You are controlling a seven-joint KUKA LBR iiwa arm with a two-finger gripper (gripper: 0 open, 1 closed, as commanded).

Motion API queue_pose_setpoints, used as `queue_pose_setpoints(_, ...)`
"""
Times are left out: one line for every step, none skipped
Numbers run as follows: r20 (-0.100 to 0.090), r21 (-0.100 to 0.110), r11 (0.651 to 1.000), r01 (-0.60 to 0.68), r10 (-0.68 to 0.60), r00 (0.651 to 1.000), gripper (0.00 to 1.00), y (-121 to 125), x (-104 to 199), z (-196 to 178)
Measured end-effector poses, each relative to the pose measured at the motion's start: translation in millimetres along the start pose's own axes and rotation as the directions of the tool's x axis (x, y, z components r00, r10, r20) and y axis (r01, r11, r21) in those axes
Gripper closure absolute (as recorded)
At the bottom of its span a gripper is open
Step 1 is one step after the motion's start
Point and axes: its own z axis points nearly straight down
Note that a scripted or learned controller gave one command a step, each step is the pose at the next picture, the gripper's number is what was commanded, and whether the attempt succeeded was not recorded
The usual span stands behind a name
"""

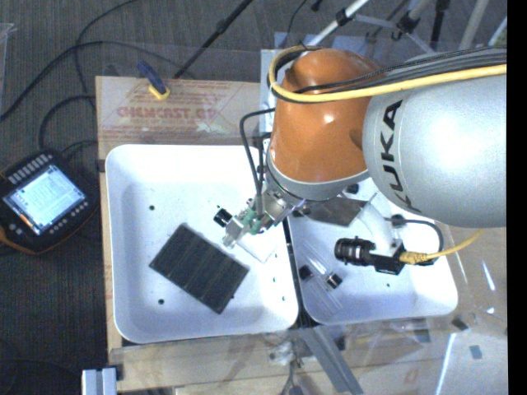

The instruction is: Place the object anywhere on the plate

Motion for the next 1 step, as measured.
queue_pose_setpoints(0.000, -0.001, 0.987, 0.160, -0.160, 0.987, 1.00, 80.2, -11.9, 6.7)
